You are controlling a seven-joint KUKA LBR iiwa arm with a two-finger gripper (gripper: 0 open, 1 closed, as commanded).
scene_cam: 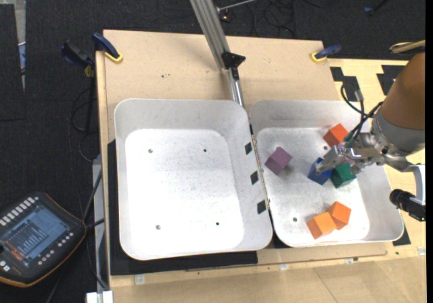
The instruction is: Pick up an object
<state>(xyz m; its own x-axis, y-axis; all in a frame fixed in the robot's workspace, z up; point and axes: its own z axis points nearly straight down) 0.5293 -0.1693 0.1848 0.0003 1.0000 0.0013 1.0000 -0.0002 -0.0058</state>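
Note:
The right bin [379, 230] holds several small blocks. A purple block [278, 159] lies near its left wall. An orange block [335, 135] sits toward the back. A blue block [318, 172] and a green block [344, 174] lie side by side in the middle. Two more orange blocks [321, 224] [341, 214] touch each other near the front. My gripper [336, 159] reaches in from the right and hangs low, directly over the blue and green pair, partly covering both. I see no block lifted off the bin floor.
The left bin [135, 180] stands beside the right one on the wooden bench [169, 65]. A slanted metal pole [206, 11] crosses the back of the bench. A teach pendant [34, 237] lies at the lower left.

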